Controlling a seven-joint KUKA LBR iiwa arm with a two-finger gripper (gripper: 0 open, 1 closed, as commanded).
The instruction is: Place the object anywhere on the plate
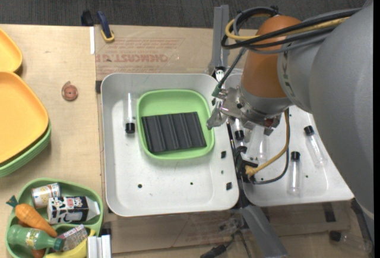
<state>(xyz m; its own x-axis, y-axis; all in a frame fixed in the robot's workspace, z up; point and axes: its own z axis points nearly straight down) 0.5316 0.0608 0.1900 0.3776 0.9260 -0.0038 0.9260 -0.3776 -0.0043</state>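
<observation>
Over the seam between the two white bins, the grey arm reaches in from the right, its orange band above the wrist, which points straight down. The gripper sits low at the right rim of the green plate; whether it is open or closed cannot be told from this angle. On the plate, in the left bin, lies a dark ribbed rectangular object, flat, long axis running left to right, slightly tilted. A clear tube with a black cap lies just left of the plate, long axis near to far, cap toward the near side. More capped tubes lie in the right bin. Yellow and black cables loop below the wrist.
</observation>
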